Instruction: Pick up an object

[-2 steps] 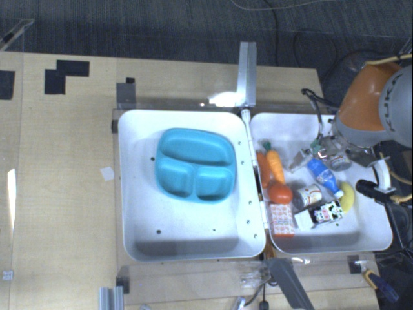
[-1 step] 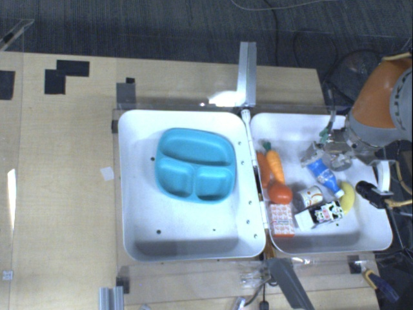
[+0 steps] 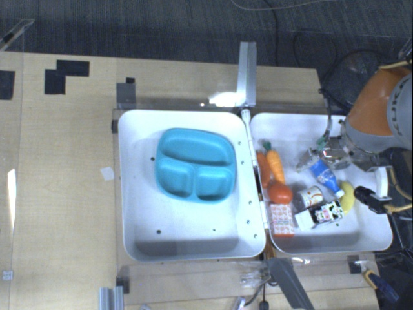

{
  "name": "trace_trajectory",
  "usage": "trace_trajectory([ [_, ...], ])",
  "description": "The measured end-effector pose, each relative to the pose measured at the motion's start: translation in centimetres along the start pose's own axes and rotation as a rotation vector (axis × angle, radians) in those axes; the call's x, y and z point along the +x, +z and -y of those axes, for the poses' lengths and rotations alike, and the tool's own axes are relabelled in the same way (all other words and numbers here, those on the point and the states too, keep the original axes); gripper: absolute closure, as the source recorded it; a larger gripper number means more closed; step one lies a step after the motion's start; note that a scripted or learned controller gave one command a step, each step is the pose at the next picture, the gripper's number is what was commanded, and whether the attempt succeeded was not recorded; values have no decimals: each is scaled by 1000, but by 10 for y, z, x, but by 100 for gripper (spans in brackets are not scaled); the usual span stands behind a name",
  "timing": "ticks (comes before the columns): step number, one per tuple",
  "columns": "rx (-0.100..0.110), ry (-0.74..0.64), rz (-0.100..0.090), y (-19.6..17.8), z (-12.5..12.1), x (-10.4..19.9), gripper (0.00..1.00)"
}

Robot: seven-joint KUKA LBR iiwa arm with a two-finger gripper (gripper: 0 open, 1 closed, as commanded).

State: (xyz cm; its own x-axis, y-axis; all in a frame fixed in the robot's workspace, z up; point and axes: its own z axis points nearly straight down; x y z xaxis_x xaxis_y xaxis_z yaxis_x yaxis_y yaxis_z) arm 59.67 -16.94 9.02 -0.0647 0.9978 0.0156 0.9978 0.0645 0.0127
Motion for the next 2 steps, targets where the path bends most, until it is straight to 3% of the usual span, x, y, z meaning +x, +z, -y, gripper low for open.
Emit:
trace_trajectory([
  [1,-6,0,13,-12,-1,-4,100],
  [2,6,-7,17,-114,-26,51,100],
])
